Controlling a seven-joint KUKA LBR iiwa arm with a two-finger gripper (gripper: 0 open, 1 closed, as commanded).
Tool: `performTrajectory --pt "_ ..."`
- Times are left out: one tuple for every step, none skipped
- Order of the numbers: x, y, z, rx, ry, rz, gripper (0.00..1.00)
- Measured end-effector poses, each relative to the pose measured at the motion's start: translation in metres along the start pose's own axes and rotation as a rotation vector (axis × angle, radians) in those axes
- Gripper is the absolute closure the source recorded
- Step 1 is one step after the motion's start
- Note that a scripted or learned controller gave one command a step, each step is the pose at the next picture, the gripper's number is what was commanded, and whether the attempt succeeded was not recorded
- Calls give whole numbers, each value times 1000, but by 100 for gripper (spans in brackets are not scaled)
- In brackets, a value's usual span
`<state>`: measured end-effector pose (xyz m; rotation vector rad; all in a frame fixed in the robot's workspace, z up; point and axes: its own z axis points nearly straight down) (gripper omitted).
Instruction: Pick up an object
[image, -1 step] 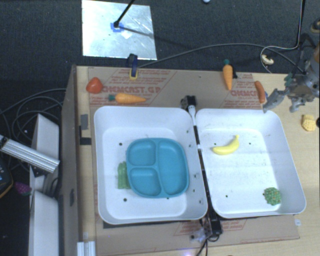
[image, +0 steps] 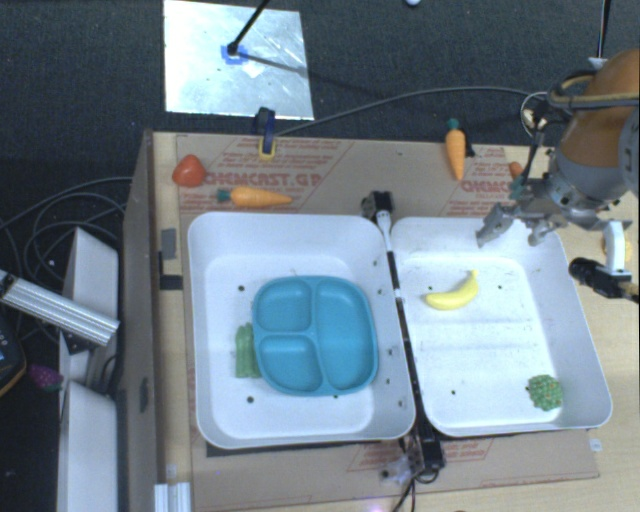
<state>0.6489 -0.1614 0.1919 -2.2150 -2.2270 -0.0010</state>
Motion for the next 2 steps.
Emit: performTrajectory --pt "28 -9 108 -2 -1 1 0" --pt "28 -8 96 -5 -2 -1 100"
